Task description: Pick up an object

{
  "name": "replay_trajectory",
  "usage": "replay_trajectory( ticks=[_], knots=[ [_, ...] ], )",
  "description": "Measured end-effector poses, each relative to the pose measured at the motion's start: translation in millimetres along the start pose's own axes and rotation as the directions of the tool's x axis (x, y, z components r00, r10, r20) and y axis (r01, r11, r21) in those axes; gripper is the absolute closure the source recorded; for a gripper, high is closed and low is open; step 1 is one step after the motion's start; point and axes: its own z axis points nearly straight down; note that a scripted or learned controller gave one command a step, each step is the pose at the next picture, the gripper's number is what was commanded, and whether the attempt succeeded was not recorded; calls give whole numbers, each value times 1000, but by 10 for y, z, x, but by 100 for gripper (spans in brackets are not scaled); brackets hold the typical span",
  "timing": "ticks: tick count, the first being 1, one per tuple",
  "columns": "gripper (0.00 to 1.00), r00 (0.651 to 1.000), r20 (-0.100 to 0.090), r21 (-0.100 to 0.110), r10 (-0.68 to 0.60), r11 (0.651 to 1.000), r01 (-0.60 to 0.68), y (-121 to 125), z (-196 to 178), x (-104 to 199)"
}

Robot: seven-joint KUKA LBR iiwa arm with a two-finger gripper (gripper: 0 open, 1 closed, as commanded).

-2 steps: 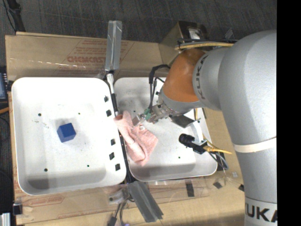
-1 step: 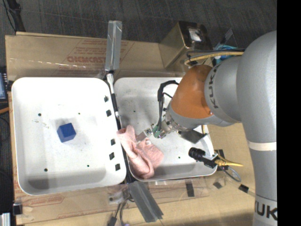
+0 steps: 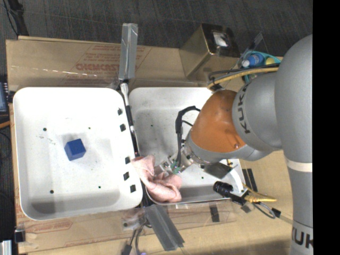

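A blue cube [image 3: 75, 149] lies in the left bin [image 3: 32, 116], left of its middle. A crumpled pink cloth [image 3: 156, 180] rests at the near left corner of the right bin [image 3: 154, 105], partly draped over the divider. My gripper [image 3: 174, 166] hangs low in the right bin, right beside the cloth's upper right edge, under the grey and orange wrist. The wrist hides much of the fingers, and I cannot make out anything held between them.
The arm covers the right half of the right bin. A brown box [image 3: 204, 49] stands behind the bins on cardboard. A grey metal bar [image 3: 127, 52] rises along the divider at the back. Black clips [image 3: 127, 158] line the divider.
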Motion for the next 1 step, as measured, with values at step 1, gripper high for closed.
replay_trajectory(
  ticks=[1],
  knots=[
    [0, 1000, 0, 0, 0, 1000, 0, 0, 0, 0]
  ],
)
